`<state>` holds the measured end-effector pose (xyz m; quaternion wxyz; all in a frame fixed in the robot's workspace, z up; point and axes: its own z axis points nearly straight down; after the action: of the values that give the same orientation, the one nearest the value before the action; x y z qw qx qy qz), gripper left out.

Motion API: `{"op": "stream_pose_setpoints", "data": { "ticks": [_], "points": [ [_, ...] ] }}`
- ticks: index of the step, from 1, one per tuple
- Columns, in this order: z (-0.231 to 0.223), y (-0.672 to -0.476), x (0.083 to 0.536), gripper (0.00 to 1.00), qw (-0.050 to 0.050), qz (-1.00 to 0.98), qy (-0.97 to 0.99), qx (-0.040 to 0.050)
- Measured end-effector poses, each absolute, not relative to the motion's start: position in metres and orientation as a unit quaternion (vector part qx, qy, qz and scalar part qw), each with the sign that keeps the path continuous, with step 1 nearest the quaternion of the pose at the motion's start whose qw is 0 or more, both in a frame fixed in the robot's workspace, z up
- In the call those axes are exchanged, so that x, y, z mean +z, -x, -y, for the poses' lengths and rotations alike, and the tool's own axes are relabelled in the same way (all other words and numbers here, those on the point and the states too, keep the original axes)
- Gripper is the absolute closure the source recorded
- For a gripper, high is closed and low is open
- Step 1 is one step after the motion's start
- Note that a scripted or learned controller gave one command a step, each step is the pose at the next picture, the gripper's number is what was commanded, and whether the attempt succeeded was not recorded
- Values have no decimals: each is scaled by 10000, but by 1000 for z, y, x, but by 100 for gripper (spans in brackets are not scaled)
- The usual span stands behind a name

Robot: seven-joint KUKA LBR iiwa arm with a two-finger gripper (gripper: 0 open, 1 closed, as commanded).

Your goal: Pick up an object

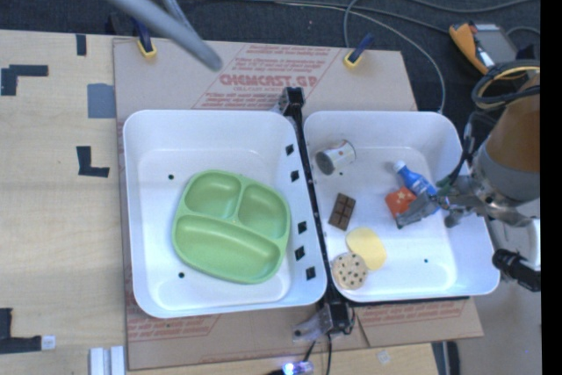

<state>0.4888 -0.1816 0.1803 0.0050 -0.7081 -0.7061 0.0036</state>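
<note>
From above, the gripper [420,211] sat low in the right bin [439,272], touching an orange object [399,202] with a blue-and-white piece [413,179] just beside it. Whether its pincer was apart or clamped could not be told. The left bin [145,215] held a green divided tray [233,226].

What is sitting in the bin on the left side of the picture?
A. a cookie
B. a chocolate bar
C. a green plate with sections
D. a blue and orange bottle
C. The green plate with three sections lies in the left bin, while the cookie and chocolate bar lie in the right bin.
</note>
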Motion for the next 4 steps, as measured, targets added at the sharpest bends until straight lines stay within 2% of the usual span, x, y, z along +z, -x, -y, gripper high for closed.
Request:
{"op": "stream_pose_setpoints", "data": {
  "ticks": [1, 3, 4],
  "points": [
    [182, -492, 185, 0, 2, 7073, 7069, 7],
    [186, -493, 87, 0, 2, 7075, 7068, 8],
    [186, -494, 100, 100, -9, 7075, 7067, 1]
  ]
}}
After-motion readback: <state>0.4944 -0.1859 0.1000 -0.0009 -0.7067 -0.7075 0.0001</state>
